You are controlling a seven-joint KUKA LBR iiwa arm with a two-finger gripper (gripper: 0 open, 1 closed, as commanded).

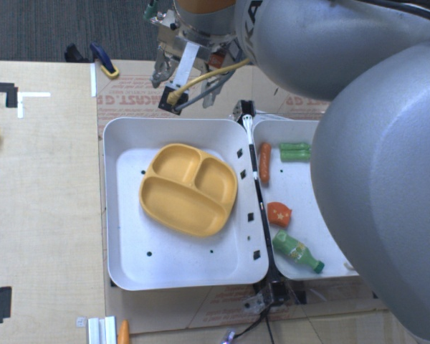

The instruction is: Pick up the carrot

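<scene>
At left wall of right bin (pixel 301 131): carrot (pixel 264 163), long axis 12-to-6. Lay toward 5 o'clock from gripper (pixel 173 84), well apart, beyond left bin (pixel 115 213). Fingers' spread: cannot tell.

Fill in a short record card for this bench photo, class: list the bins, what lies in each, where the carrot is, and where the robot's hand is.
left bin: shallow white bin holding a yellow three-part plastic plate
right bin: shallow white bin, partly hidden by the grey arm
carrot: slim orange carrot, in the right bin beside the divider, lying free
other items in right bin: green block, red-orange piece, green bottle
hand: hand above the left bin's far edge, away from the carrot
</scene>
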